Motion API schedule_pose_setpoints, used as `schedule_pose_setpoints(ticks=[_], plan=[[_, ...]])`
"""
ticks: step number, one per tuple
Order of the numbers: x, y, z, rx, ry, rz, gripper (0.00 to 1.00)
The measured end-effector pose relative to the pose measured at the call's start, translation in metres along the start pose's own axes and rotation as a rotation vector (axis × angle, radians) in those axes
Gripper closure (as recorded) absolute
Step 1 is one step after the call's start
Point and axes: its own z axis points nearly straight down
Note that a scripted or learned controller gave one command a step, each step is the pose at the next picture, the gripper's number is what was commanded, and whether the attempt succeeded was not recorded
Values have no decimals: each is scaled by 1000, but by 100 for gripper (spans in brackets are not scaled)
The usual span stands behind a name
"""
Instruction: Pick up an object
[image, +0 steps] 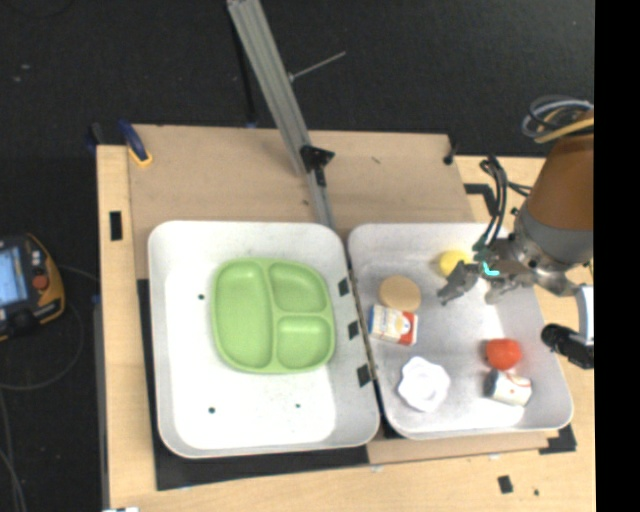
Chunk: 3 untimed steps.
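Right white bin (470, 425), contents by clock face from bin centre:
- Small yellow rounded object (450, 263), about 12 o'clock, near the far wall.
- Flat tan round disc (401, 293), roughly 10 o'clock.
- Small white carton with red and blue print (392, 324), about 9 o'clock, touching the disc's near edge.
- White crumpled lumpy piece (423, 384), around 7 o'clock.
- Red rounded object (503, 351), 4 o'clock, with a small white block with red marking (508, 388) just beside it at 5 o'clock.

Left white bin (180, 400): a light green plastic divided tray (272, 315) sits near its centre.

Two-finger gripper (468, 284) hangs at about 1 o'clock in the right bin, just beside the yellow object on its 4 o'clock side. The dark fingers look spread apart with nothing between them; released, no grasp.

Likely target: the yellow object, being nearest. Judged light, small and smooth-skinned, so probably prone to rolling or squirting out of a pinch. Best taken across its widest part, with the fingers set low on either side. The bin wall close behind it may crowd the far finger.
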Motion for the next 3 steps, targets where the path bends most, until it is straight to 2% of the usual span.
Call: schedule_pose_setpoints(ticks=[1,3], plan=[[0,1,-1,-2,0,0,0],[-6,10,114,-5,2,4,0]])
